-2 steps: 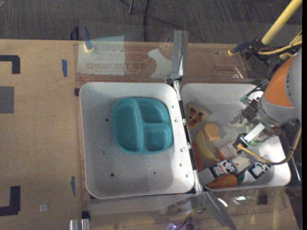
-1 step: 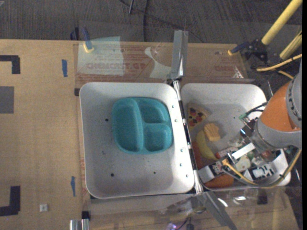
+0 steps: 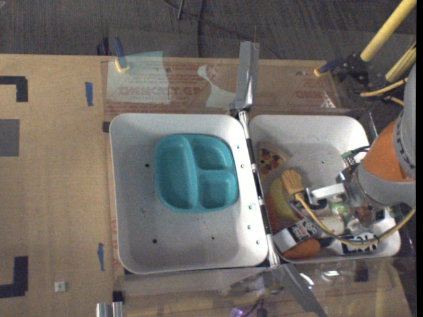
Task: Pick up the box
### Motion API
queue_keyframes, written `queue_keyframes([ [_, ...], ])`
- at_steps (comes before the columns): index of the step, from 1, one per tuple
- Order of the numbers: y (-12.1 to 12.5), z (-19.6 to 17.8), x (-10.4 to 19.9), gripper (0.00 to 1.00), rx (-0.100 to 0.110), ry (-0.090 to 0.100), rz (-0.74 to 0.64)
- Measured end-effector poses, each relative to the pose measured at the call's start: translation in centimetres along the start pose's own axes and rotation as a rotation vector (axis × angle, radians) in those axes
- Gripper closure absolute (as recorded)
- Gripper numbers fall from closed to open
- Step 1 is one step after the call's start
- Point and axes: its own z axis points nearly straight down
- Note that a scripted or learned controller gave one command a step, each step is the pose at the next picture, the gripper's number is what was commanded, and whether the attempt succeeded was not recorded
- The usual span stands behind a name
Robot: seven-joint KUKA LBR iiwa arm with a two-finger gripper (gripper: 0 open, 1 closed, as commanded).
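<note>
two white bins (image 3: 132, 197) on the bench; gripper (image 3: 344, 211) low over right bin's clutter, finger state unclear

Smooth teal plastic tray (image 3: 196, 172), white plastic bins (image 3: 129, 197)

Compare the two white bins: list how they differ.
The left shallow white bin holds one thing, a teal divided plastic tray; the right shallow white bin holds a crowded pile of small items. The grey arm reaches into the right bin, not the left. Both are shallow, white and rounded-cornered.
</note>
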Motion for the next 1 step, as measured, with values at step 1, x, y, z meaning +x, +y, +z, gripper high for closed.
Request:
queue_keyframes([
  [1, -0.09, -0.95, -0.13, 1.0, 0.004, -0.006, -0.002],
])
